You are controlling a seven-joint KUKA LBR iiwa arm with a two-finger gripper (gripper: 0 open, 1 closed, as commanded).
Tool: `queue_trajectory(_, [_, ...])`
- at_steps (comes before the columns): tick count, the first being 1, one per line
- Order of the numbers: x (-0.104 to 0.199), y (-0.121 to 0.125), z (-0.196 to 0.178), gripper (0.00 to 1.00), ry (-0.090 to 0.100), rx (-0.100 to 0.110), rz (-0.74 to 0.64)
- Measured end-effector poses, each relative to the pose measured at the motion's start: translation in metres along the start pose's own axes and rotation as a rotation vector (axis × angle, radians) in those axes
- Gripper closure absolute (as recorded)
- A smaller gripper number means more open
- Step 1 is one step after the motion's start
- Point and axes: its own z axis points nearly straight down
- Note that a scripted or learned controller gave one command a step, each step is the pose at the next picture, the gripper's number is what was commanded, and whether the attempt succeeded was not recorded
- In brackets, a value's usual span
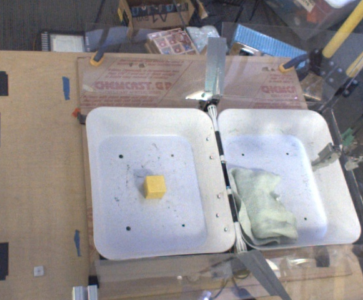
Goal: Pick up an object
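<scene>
I log two white bins side by side on the worktop [31, 167]. Left bin [106, 130]: one yellow block [155, 187], near the middle of its floor. Right bin [312, 136]: a pale crumpled cloth [263, 206] against its left wall and front edge.

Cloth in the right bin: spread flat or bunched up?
Bunched up. The cloth lies rumpled in folds against the right bin's left wall.

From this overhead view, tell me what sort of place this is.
Probably a robotics lab workbench. Two shallow white bins sit side by side on a board, holding a yellow block and a crumpled cloth, with cluttered gear behind.
</scene>
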Motion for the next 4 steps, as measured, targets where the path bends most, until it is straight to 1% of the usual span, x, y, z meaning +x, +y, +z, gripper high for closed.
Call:
queue_trajectory(1, [0.043, -0.043, 0.049, 0.00, 0.001, 0.001, -0.122])
queue_trajectory(2, [0.079, -0.044, 0.105, 0.00, 0.002, 0.002, -0.579])
queue_trajectory(3, [0.078, -0.044, 0.095, 1.00, -0.001, -0.003, -0.577])
queue_trajectory(4, [0.075, 0.033, -0.015, 1.00, -0.001, -0.002, -0.543])
